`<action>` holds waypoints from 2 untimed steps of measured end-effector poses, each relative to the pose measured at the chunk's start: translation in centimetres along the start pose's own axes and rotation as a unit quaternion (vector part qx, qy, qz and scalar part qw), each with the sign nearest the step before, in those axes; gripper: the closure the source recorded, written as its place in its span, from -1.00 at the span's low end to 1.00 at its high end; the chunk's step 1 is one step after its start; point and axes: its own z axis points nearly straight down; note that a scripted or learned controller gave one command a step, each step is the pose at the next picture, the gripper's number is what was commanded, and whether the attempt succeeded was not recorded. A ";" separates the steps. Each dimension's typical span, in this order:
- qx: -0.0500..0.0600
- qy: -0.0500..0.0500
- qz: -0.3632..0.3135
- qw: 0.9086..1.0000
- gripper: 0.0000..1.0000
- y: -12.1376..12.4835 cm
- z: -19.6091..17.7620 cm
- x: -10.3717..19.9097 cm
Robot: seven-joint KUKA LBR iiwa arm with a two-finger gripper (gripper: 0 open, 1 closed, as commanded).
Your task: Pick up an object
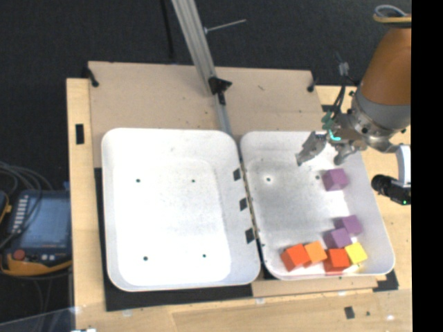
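My gripper (325, 152) hangs over the upper part of the right bin (277, 206), its two fingers spread apart and nothing between them. A purple cube (336, 179) lies just below and to the right of the fingers, apart from them. More blocks crowd the bin's lower right corner: two purple ones (344, 231), orange ones (297, 256), a red-orange one (338, 259) and a yellow one (356, 253).
The left bin (169, 206) lies beside the right one, with black clips along the shared edge. A slanted metal pole (201, 47) rises from behind the bins. A pendant with a screen (38, 227) sits off the bench at the left.
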 end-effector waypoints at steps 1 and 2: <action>-0.003 0.000 0.000 1.000 -1.00 0.1 -0.3 0.0; 0.000 -0.001 0.001 1.000 -1.00 0.2 4.8 0.9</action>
